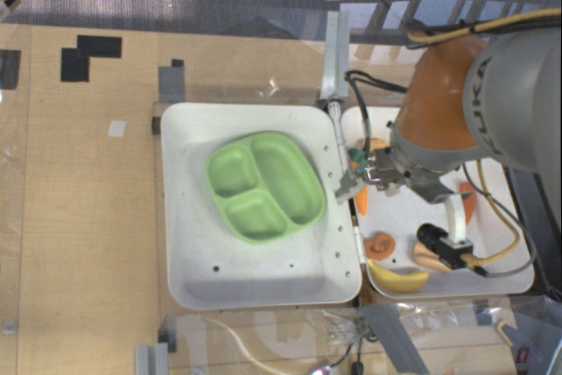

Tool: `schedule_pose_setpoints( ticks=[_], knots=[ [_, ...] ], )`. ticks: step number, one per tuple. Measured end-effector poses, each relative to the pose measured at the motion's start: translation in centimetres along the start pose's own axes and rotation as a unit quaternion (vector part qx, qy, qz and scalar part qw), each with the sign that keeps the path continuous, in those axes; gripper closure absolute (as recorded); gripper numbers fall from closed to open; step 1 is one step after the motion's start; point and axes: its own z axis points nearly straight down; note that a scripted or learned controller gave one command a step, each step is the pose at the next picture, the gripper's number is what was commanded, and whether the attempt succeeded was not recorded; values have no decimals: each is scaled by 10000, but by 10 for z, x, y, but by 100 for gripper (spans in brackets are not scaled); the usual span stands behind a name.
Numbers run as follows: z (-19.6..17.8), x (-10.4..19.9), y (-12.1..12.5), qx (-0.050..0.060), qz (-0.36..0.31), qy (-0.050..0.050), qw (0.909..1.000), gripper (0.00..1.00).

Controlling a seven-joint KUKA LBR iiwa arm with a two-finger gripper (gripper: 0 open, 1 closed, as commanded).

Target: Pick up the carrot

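The carrot is an orange piece with a green top. It lies along the left wall of the right bin, close to the divider between the bins. My gripper hangs right over the carrot's middle and hides that part, so just the orange tip below it and the green end above it show. The grey arm with its orange band comes in from the right above the right bin.
A green divided plate sits in the left bin. The right bin also holds a banana at its front edge, a round orange-red piece, a tan item, and a second orange piece on the right.
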Motion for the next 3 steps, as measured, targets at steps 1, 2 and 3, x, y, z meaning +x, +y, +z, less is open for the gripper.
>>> schedule_pose_setpoints(
  ticks=[1,2,3],
  knots=[
    [-10,0,2,-17,-4,2,10000,100],
    [0,79,8,-5,32,0,10000,100],
    [0,79,8,-6,34,0,10000,0]
  ],
)
